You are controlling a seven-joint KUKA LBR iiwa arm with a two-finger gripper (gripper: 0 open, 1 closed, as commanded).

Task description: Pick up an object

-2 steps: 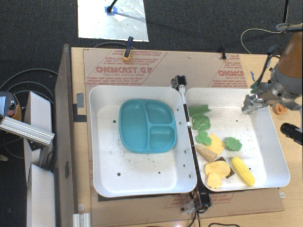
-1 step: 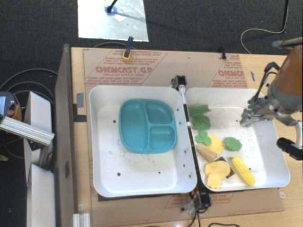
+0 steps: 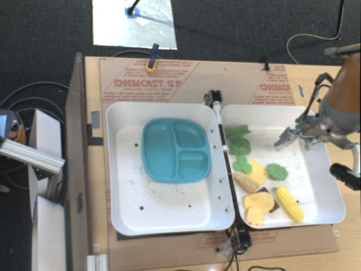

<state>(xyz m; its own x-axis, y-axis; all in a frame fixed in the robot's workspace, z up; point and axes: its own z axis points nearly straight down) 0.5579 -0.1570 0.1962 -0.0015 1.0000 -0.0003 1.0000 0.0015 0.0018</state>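
**Pincer above the right bin, toys below and to its left**

Camera view: The arm enters from the right with its orange band at the frame's edge, and the pincer [image 3: 290, 135] hangs over the upper part of the right bin [image 3: 333, 208]. Its two dark fingers look spread a little, with nothing seen between them, though they are small and somewhat blurred.

The candidate objects all lie in this same bin, lower in the picture and to the left of the pincer. Nearest is the small green leafy piece [image 3: 277, 171], almost straight below the fingertips in the picture. Farther down lies the yellow corn cob [image 3: 289, 203], its long axis running on a slant from upper left to lower right. Left of these sit a yellow wedge [image 3: 255, 174], a green clover-shaped piece [image 3: 242, 165], a round green piece [image 3: 240, 147] and a green bar [image 3: 235, 131] close to the divider. At the bottom left corner of the cluster are orange-yellow slices [image 3: 258, 205].

The left bin [image 3: 121, 168] holds a teal divided plate [image 3: 175, 150], well apart from the pincer. Both bins rest on a cardboard-covered surface [image 3: 169, 78].

In judgement, the coming move turns on a short travel down-frame to the leafy piece; the corn would need the fingers set across its slanted axis.
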